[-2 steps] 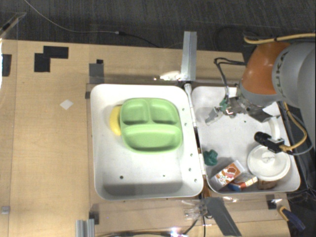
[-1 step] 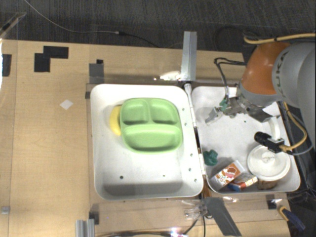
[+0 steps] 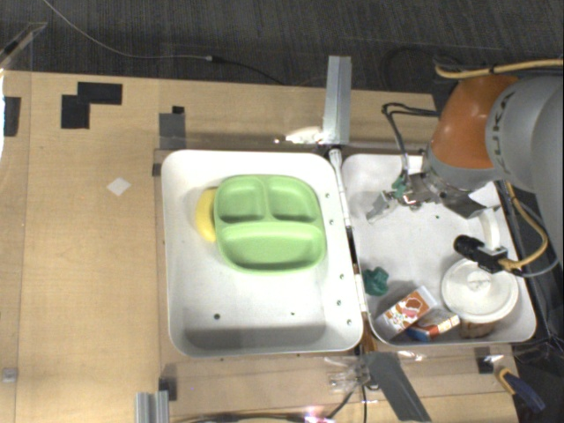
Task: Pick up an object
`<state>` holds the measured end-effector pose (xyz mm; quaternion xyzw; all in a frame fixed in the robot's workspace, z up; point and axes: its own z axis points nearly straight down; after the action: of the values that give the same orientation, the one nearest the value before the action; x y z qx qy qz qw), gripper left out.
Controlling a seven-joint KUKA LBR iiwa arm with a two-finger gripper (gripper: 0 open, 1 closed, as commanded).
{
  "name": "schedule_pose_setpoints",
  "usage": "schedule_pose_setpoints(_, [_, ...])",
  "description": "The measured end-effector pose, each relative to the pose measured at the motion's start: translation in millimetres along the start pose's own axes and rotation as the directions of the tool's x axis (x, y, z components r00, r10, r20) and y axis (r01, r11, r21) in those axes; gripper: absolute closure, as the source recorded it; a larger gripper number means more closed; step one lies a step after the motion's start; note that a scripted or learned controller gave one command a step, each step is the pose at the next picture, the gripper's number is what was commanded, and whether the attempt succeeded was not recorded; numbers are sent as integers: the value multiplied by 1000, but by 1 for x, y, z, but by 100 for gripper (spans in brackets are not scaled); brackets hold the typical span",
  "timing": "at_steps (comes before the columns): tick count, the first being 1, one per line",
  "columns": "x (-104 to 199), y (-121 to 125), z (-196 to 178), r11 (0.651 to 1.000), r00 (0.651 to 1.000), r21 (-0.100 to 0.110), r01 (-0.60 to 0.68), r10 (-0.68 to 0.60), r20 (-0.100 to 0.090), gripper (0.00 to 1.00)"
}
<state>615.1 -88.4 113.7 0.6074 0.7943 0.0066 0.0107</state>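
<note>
**Left bin** (image 3: pixel 176 263): shallow, white. Held a green divided plate (image 3: pixel 267 222), three compartments facing up, lying flat toward the far half of the bin. A yellow object (image 3: pixel 204 216), possibly a banana-shaped toy, lay tucked under or against the plate's left rim; which of the two could not be told.

**Right bin** (image 3: pixel 414 245): shallow, white, butted against the left bin along a shared wall. Loose items were gathered at its near end, likely where they had come to rest rather than by any arrangement: a small teal object (image 3: pixel 377 279) just beside the dividing wall; a small printed carton (image 3: pixel 406 313) in red and white, lying flat at a tilt; a thin orange and blue item (image 3: pixel 438 327) touching or just beside the carton; a round white lidded container (image 3: pixel 478 291) near the right corner.

**Arm**: grey with orange band (image 3: pixel 465 126), reaching in from the right, wrist bent downward over the far end of the right bin.

**Gripper** (image 3: pixel 394 197): low over bare bin floor at the far end, well apart from the items at the near end. Whether it was released or clenched could not be told; nothing was seen in its grasp.

**Task status**: judged not yet achieved. Any candidate object lay at rest in a bin.
</note>
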Motion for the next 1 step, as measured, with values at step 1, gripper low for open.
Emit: schedule_pose_setpoints(1, [0,0,0,1000,1000,0,0,0,0,0])
